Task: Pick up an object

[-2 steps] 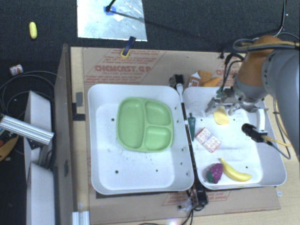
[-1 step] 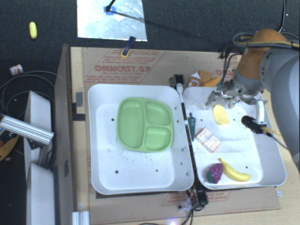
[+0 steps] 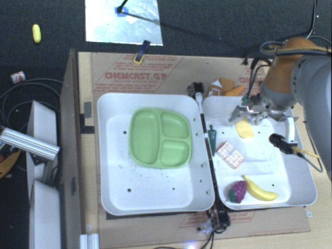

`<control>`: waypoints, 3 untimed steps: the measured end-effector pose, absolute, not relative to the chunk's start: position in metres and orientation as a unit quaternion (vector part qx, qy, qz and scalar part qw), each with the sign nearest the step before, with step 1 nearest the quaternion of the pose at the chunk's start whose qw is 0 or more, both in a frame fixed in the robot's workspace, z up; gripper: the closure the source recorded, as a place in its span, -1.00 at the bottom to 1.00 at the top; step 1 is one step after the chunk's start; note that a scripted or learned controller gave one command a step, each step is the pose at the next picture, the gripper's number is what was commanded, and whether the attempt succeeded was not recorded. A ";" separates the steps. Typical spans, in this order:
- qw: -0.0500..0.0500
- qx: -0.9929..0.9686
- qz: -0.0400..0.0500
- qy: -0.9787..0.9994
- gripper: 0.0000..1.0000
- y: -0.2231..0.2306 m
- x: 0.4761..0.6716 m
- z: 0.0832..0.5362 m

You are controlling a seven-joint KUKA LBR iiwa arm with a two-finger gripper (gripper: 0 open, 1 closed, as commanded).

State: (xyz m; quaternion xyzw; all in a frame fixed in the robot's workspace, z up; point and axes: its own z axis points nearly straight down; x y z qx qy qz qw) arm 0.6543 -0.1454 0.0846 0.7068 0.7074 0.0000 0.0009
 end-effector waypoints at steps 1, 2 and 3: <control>0.003 0.706 0.001 0.708 1.00 -0.145 0.656 0.096; 0.002 0.702 0.006 0.712 1.00 -0.038 0.638 0.191; 0.003 0.704 0.004 0.711 1.00 0.000 0.652 0.258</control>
